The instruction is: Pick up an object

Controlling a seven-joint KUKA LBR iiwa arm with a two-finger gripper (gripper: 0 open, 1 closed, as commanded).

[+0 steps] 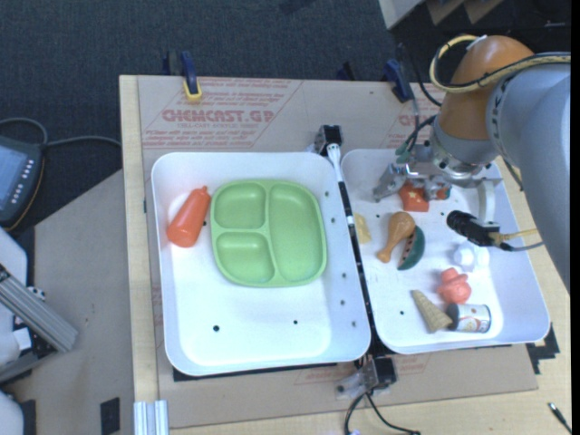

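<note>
My gripper hangs low over the back of the right bin, open, its fingers standing either side of a small orange-red piece on the bin floor. Whether they touch it I cannot tell. In front of it lie a toy chicken drumstick, a dark green piece, a pale yellow bit, a small white piece, a red-orange toy, an ice cream cone and a small can.
The left bin holds a green divided plate and an orange bottle at its left. The bins' shared wall runs down the middle. The grey arm crosses in from the right.
</note>
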